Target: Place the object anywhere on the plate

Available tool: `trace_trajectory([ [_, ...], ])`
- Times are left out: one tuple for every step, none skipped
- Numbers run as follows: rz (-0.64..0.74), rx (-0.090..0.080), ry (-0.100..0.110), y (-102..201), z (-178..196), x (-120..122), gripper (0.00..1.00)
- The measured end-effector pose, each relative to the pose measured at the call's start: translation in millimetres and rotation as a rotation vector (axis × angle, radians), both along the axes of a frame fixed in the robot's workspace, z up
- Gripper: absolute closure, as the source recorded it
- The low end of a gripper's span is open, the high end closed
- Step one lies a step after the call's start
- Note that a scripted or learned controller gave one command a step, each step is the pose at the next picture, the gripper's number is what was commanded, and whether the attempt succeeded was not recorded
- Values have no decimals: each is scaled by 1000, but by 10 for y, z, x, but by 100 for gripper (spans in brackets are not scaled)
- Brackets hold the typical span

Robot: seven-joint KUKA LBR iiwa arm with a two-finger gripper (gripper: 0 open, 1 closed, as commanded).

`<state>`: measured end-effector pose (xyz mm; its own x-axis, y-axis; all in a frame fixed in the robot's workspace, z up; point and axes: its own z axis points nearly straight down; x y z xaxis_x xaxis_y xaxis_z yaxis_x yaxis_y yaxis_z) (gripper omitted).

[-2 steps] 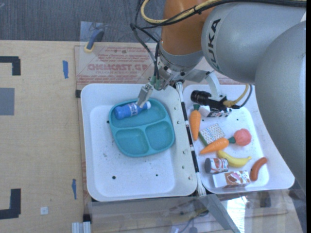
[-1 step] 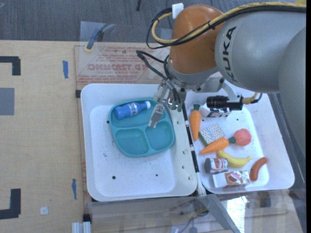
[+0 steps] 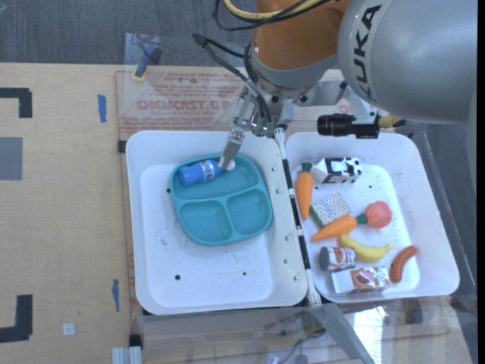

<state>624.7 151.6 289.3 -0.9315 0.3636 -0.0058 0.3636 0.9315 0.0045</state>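
Reaching down over the left bin (image 3: pixel 151 279), the fingers (image 3: pixel 229 155) end right at the blue can (image 3: pixel 198 172), which lies on its side in the upper compartment of the teal divided plate (image 3: pixel 227 226). Their tips look drawn close together and touch, or nearly touch, the can's right end, yet I cannot tell whether the can sits between them or merely beside them, so I would not call it held. Since the can already rests inside the plate's rim, the placing looks to me done or very nearly so, and the fingers are probably at that spot because that is where the can was set down.

Above the tips, the gripper (image 3: pixel 227 158) slants up and to the right, toward the seam between the two bins. From there it joins the orange band (image 3: pixel 295 21) and the large grey body of the arm (image 3: pixel 409 44), which leans in from the upper right with cables looping over it.

Further out, the right bin (image 3: pixel 432 165) holds the spare items: two carrots (image 3: pixel 305 192), a banana (image 3: pixel 364 247), a small milk carton (image 3: pixel 339 170), a sausage (image 3: pixel 402 261), a red round fruit (image 3: pixel 378 214) and a small can (image 3: pixel 337 258). Both bins sit on the table (image 3: pixel 53 203).
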Motion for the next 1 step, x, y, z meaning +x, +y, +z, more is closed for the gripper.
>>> trace_trajectory([
  [336, -2, -3, 171, 1042, -351, 0],
])
